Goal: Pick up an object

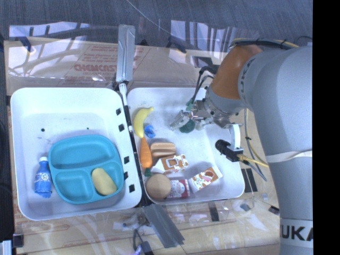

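My gripper (184,120) hangs in the upper middle of the right bin (159,93), reaching in from the right. A small dark green thing (187,126) lies right at its tip, partly hidden by it. To its left are a yellow banana (140,120), a small blue thing (149,130) and an orange carrot (145,152). Below it are a hot dog bun (162,149), two small cartons (173,163) (205,178), a red-labelled packet (179,188) and a tan ball (158,186).
The left bin (32,97) holds a blue divided plate (79,155) with a yellow lemon-like thing (104,180) in its lower right section. A blue bottle (43,177) lies beside the plate. The arm covers the right bin's right wall.
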You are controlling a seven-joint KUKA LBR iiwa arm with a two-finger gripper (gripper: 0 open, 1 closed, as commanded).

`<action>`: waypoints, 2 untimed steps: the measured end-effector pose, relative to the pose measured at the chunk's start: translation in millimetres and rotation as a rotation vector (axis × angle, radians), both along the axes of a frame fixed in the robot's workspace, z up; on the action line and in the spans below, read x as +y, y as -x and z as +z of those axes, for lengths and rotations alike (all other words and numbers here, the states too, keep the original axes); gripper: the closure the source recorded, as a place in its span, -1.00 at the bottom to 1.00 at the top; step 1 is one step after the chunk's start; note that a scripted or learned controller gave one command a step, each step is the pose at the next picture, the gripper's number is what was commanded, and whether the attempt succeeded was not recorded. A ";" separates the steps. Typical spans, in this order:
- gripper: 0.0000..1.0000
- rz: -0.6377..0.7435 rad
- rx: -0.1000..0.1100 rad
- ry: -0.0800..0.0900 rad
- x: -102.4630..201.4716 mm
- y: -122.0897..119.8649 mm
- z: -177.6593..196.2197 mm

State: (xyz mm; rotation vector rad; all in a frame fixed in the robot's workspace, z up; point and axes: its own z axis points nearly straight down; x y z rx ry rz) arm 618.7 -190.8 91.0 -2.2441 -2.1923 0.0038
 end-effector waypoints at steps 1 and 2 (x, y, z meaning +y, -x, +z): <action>1.00 0.004 -0.001 0.000 0.7 -1.0 10.8; 1.00 -0.077 -0.014 0.001 56.3 -2.0 113.2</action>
